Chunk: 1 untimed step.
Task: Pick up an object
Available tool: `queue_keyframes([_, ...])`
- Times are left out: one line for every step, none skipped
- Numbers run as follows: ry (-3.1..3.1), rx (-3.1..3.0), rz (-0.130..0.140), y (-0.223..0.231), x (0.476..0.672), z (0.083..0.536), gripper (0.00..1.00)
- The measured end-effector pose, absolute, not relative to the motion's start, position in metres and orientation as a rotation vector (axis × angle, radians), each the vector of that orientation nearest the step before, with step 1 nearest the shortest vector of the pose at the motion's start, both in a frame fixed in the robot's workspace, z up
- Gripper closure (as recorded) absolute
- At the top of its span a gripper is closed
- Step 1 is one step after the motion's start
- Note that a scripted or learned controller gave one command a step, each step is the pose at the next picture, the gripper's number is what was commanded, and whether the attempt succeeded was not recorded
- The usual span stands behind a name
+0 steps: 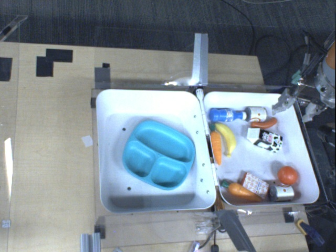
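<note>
1. The jaws (279, 105) hang over the top right corner of the right bin (310, 156), at the tip of the grey arm (320, 85) that comes in from the right edge. From here I cannot tell whether they are parted or closed; the tip is small and a bit blurred, and I see nothing between them.
2. Just left of the jaws lies a small white can (256, 113), and touching its far end a blue bottle (227, 114) lies on its side.
3. Just below and left of the jaws sits a reddish sausage-like piece (264, 123), near the can.
4. Further down from the jaws rests a white card with black marks (268, 139), tilted.
5. Well left of the jaws, a yellow banana (227, 137) lies beside an orange carrot (216, 147), which runs along the bin's left wall.
6. Far below the jaws, near the bin's bottom edge, are an orange-red ball (287, 175), a grey and white block (283, 192), a small printed box (255, 184) and a second carrot (242, 191), all close together.
7. Farthest left of the jaws, the left bin (113, 140) holds a blue divided plate (157, 154).
8. Both bins sit side by side on the pale wooden tabletop (47, 140).
</note>
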State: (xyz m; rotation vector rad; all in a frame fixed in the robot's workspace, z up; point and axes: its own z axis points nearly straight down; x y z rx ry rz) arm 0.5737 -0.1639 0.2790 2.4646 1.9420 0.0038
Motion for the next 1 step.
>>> queue_keyframes([1.951,2.452,0.007,-0.1628,0.5754,0.29,1.0])
